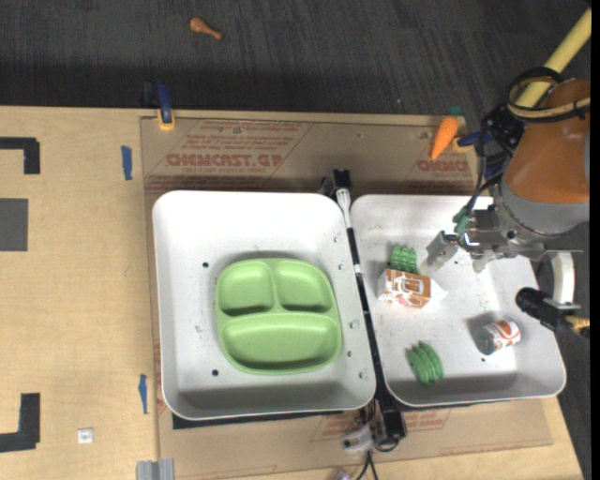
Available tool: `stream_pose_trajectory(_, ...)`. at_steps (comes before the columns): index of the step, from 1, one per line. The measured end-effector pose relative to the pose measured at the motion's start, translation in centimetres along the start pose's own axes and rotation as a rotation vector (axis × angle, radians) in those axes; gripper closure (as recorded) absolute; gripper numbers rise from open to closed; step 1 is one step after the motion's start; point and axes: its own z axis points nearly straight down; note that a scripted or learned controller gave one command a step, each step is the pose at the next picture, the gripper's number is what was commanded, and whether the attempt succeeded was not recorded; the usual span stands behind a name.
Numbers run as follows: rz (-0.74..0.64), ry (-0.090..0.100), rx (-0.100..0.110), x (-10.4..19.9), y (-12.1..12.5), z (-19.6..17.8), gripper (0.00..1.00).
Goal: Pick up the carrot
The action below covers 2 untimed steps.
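Note:
The carrot (445, 136), small and orange with a green top, lies on the cardboard bench behind the right bin (534, 384), outside its far rim. My gripper (459, 253) hovers over the right bin's upper middle, well in front of the carrot. Its fingers are open with nothing between them. The arm's orange band (553, 159) is at the right edge.
In the right bin lie a small green piece (403, 258), an orange-and-white box (407, 287), a green ridged item (425, 362) and a small can (497, 336). The left bin (178, 281) holds a green divided plate (277, 314). A small orange object (204, 28) lies on the dark floor.

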Motion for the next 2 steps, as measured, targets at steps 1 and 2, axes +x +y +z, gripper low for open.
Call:
stream_pose_trajectory(1, 0.122, 0.001, 0.001, 1.0, -2.4, 6.1, 0.00)
stream_pose_trajectory(2, -0.070, 0.001, 0.002, 6.6, -7.1, 2.3, 0.00)
